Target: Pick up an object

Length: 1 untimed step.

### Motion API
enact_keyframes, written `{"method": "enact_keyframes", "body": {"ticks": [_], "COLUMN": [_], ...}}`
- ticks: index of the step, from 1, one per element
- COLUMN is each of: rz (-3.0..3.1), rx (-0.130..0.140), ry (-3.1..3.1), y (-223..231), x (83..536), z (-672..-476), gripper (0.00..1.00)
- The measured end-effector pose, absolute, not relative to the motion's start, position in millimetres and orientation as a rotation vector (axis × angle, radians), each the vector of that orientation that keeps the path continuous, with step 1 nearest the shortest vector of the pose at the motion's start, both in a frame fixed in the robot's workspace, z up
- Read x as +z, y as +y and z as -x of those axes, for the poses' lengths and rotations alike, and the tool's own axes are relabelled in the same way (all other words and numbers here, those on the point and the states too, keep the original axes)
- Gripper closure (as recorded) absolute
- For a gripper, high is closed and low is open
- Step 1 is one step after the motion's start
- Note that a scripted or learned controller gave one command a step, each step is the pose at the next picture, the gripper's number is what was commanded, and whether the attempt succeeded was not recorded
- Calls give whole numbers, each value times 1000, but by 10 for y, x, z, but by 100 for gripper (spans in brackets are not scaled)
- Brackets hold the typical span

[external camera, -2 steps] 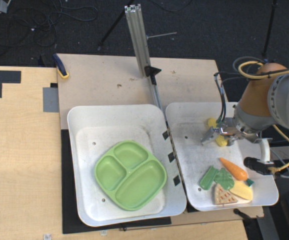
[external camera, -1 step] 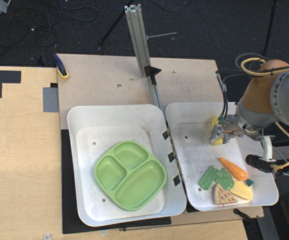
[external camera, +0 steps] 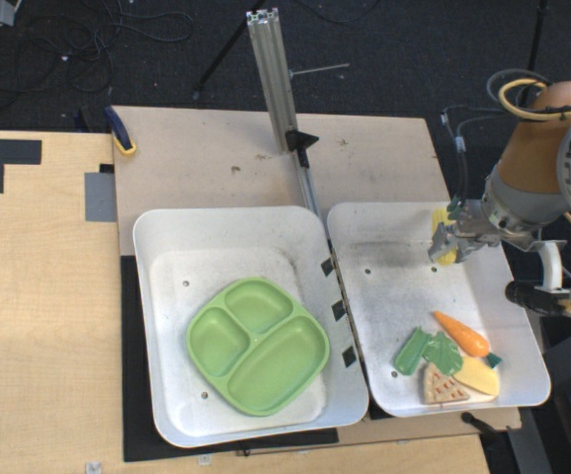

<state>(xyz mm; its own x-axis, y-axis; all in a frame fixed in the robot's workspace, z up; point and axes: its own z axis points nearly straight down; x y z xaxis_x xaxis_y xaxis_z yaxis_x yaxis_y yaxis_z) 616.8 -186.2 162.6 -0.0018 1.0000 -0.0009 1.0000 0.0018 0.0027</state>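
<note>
The right white bin (external camera: 389, 265) holds a cluster of toy foods at its near right corner. These are an orange carrot (external camera: 461, 333), a green leafy piece (external camera: 426, 352), a yellow wedge (external camera: 480, 375) and a brown waffle-like slice (external camera: 444, 389). My gripper (external camera: 446, 243) hangs over the far right part of this bin, well behind the toys and apart from them. A small yellow bit shows at its lower end; I cannot tell whether that is a held thing or part of the robot.
A green divided plate (external camera: 258, 346) lies in the left white bin (external camera: 167, 250). An upright aluminium post (external camera: 274, 77) stands behind the bins. Bare bin floor stretches left of the gripper. The arm's orange band (external camera: 534, 156) is at the right edge.
</note>
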Motion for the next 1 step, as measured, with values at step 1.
{"method": "enact_keyframes", "body": {"ticks": [1], "rz": [-2218], "rx": [1], "ry": [2223], "y": [-1829], "x": [2197], "z": [-6088], "gripper": [100]}}
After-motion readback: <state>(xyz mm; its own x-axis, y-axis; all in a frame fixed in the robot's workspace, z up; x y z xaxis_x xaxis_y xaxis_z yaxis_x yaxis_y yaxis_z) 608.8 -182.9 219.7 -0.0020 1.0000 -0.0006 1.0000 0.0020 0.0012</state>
